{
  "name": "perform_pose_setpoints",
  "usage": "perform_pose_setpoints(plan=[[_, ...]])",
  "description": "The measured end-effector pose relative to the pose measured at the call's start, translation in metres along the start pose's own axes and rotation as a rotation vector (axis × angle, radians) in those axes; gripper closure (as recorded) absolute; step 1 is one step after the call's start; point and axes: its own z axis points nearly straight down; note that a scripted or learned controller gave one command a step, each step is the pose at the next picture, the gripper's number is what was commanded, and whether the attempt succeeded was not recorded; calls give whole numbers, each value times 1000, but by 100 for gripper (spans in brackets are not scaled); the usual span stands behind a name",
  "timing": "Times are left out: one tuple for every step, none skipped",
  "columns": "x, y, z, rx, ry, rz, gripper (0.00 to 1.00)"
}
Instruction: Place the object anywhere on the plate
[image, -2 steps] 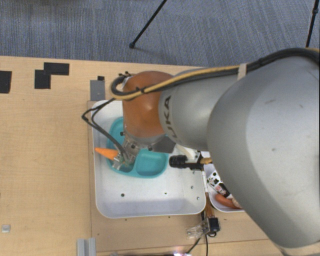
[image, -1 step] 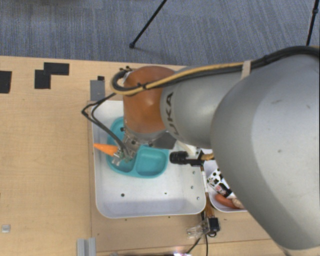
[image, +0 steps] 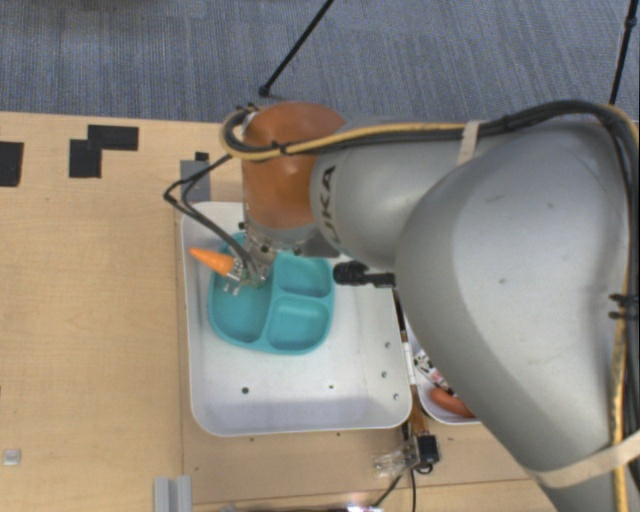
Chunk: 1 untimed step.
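While the grey arm spans the counter from the right edge, its orange band sits above the left white bin. Inside that bin's far half lies a teal divided plate. At the plate's far-left corner the claw points down, with an orange carrot-like object between its fingers, sticking out leftward over the plate's rim.
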Motion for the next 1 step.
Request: perform_pose_setpoints(plan=[[-8,10,-100,7,17,341,100]])
